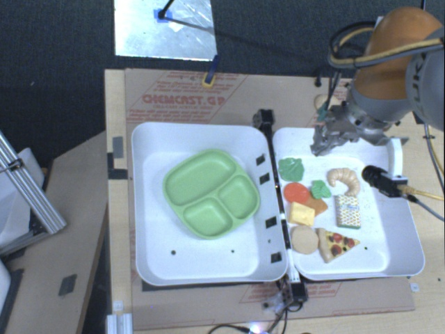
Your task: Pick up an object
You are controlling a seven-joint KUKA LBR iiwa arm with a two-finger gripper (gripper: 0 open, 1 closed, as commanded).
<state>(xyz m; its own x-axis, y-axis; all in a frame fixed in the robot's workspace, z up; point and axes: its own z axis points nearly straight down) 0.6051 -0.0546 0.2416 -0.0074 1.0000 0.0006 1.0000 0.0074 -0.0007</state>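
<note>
Cardboard-topped bench [181, 99], two white bins [149, 256], dark carpet; gripper [324, 145] finger state unclear

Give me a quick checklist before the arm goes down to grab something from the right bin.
1. Gripper over right bin: ok, above its far edge.
2. Gripper directly over an item: not ok; the leaf and croissant lie nearer the camera.
3. Items apart enough to grasp: not ok; tomato, cheese and cookie crowd together.
4. Pizza slice reachable: ok, lying flat.
5. Green tray out of the way: ok, left bin.
</note>
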